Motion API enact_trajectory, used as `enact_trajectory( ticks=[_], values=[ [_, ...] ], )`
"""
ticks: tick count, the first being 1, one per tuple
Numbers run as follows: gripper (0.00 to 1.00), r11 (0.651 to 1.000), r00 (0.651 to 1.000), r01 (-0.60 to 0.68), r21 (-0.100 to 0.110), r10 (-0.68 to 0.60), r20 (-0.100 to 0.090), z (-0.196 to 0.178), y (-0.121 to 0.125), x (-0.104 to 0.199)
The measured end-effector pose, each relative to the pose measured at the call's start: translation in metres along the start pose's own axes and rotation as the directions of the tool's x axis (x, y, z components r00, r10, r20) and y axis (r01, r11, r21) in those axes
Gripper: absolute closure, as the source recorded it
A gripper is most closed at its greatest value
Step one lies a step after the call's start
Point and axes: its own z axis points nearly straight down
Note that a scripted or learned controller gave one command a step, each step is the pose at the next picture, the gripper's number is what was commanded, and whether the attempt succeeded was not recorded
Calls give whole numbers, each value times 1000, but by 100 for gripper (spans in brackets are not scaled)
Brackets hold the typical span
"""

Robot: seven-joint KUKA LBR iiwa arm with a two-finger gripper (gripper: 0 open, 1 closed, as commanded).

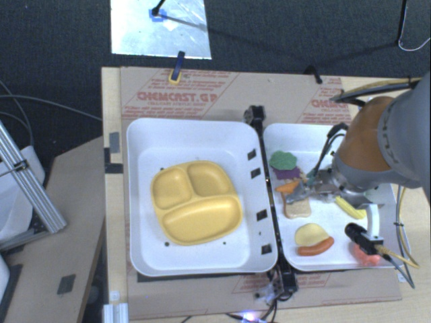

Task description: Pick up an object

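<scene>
Camera view: "CHEMCAST GP" lettering (177, 97), perhaps.

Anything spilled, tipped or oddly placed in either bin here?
Nothing stands out. The yellow divided tray lies flat in the left bin; the toy foods, such as the green piece and the sausage, lie loose inside the right bin.

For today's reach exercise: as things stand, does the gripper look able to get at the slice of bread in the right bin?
Probably yes. The gripper hangs just above the slice of bread, with nothing lying over it; the carrot piece sits close beside.
</scene>
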Motion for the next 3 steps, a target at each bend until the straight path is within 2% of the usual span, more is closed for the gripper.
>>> enact_trajectory(
  ticks=[1, 2, 3],
  values=[
    [0, 1000, 1000, 1, -3, -1, 0, -106, -51, 30],
    [0, 1000, 1000, -7, 4, 7, 2, -19, -22, -16],
    [0, 1000, 1000, -8, 4, 8, 1, 0, -63, -44]
  ],
)
